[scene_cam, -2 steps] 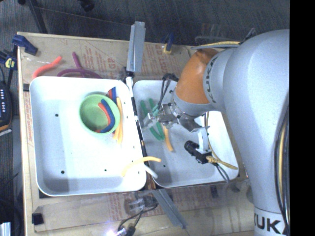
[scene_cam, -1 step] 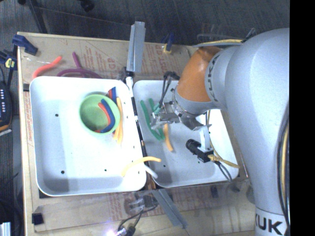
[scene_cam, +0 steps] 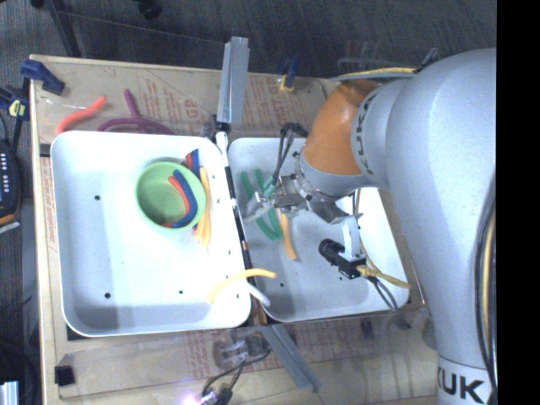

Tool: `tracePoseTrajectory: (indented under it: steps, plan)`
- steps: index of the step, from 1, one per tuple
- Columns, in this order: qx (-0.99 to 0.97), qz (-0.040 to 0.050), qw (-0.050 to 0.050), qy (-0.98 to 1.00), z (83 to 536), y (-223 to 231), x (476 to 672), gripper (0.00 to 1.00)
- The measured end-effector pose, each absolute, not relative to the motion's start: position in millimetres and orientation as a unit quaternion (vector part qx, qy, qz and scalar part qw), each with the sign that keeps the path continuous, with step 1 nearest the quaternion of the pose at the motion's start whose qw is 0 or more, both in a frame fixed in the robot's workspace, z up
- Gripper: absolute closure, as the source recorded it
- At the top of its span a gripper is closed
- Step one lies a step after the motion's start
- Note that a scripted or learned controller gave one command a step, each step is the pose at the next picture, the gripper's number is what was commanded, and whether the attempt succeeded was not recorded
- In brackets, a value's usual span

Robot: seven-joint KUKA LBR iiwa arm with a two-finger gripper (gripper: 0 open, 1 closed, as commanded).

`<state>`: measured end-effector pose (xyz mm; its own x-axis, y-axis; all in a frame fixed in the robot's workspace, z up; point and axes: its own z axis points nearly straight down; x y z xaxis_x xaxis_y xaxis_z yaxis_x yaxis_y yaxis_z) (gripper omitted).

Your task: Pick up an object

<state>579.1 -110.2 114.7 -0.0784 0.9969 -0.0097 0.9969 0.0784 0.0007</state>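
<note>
Orange stick (scene_cam: 287, 236) and green strips (scene_cam: 256, 186) lay in right bin (scene_cam: 381, 226); end effector (scene_cam: 268, 199) hovered above, grip state indiscernible.

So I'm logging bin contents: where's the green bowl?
The green bowl sits in the left bin, toward its upper right, with yellow strips against its right side.

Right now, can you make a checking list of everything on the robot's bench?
Surface: bench bears left bin and right bin.
Job's things: green bowl with coloured strips in left bin; green strips and orange stick in right bin; yellow strip across both rims.
Clutter: orange and purple pieces behind left bin.
Grippers: gripper low over green strips.
Cables: wires by the wrist.
Surroundings: dark carpet.
</note>
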Motion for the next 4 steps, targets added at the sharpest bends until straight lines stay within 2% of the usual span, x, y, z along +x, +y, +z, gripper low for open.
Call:
tracePoseTrajectory:
  steps: [1, 2, 3, 4]
  plan:
    - [0.678, -0.0031, 0.004, 0.735, 124, -110, 579.4, 1.0]
    - [0.678, -0.0032, 0.004, 0.735, 124, -110, 579.3, 0.0]
    - [0.694, 0.0013, 0.004, 0.72, 96, -114, 568.1, 0.0]
    - [0.693, 0.0003, 0.003, 0.721, 105, -114, 568.1, 1.0]
